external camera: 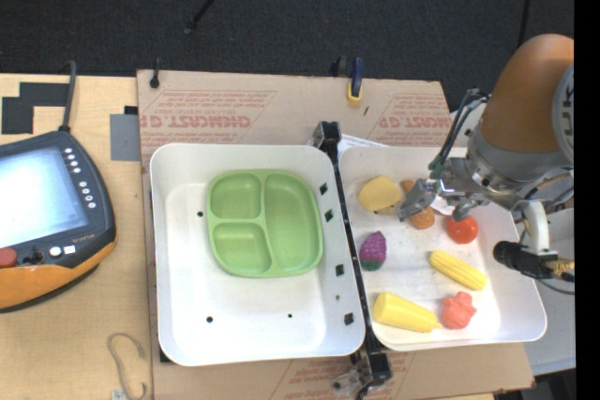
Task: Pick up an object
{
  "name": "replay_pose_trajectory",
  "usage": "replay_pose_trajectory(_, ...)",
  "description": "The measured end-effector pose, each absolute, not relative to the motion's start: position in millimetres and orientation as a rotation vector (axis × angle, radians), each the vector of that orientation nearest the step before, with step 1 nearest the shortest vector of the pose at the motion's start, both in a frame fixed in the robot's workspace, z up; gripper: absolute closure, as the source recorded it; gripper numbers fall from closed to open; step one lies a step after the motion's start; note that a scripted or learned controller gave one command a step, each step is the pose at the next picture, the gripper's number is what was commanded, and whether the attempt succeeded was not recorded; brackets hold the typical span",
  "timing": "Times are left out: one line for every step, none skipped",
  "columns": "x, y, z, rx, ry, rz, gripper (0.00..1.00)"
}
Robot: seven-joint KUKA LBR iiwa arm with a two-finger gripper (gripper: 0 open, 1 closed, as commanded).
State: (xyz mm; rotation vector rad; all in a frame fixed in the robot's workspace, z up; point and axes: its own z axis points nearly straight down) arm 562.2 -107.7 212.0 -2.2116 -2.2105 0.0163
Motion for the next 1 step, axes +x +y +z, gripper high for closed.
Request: replay_pose_trajectory(564.3,-108.0,217.5,-2.215,-2.218,0.008,0.00)
